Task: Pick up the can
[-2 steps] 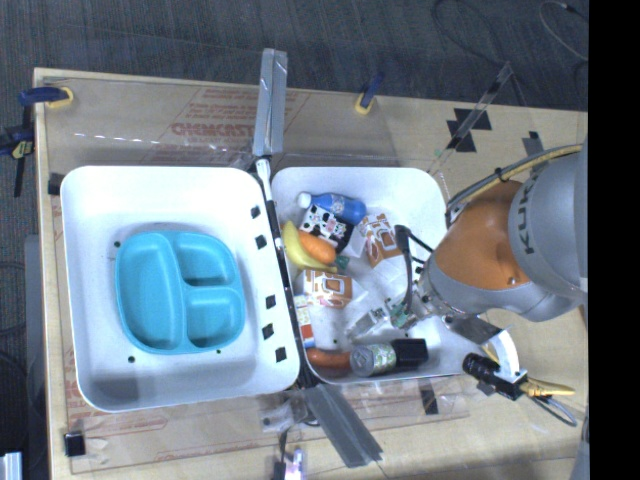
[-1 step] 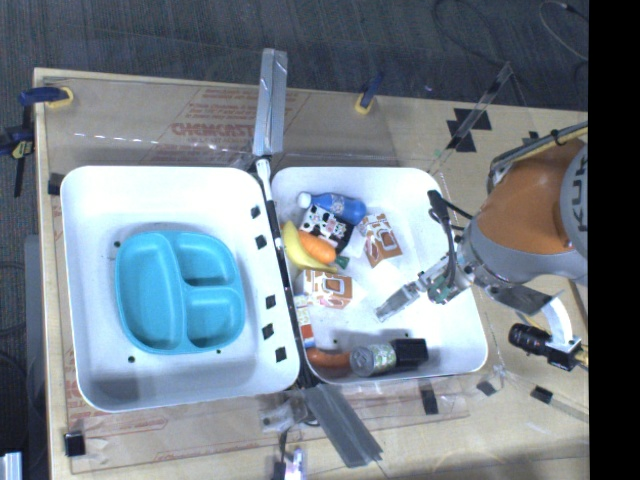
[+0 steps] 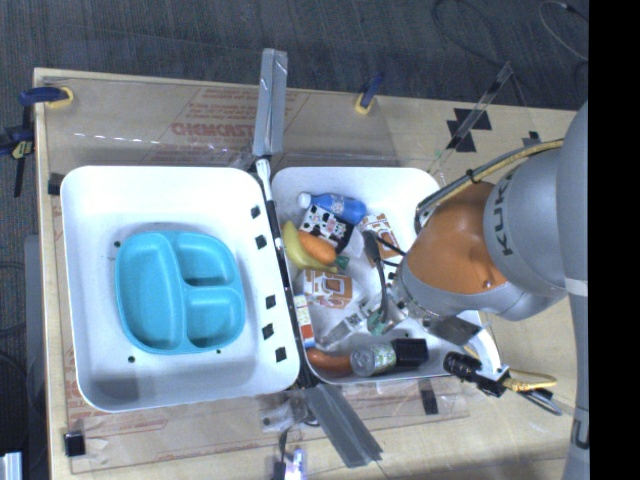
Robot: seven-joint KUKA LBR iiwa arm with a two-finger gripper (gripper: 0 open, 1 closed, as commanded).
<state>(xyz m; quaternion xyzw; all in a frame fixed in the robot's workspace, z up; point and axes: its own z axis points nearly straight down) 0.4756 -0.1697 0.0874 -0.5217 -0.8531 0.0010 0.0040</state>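
Observation:
The can (image 3: 372,360) is a small silvery-green one lying on its side near the front wall of the right bin (image 3: 400,180). My gripper (image 3: 379,318) hangs low over the right bin's middle, just behind the can and a little above it. Nothing shows between gripper and can that tells me they touch. The grey and orange wrist covers the bin's right part.
The right bin also holds a blue bottle (image 3: 338,206), a black-and-white box (image 3: 327,227), a banana (image 3: 294,242), a carrot (image 3: 319,252), an orange-and-white carton (image 3: 328,288) and an orange-red item (image 3: 328,360) beside the can. A teal divided tray (image 3: 180,290) lies in the left bin (image 3: 90,208).

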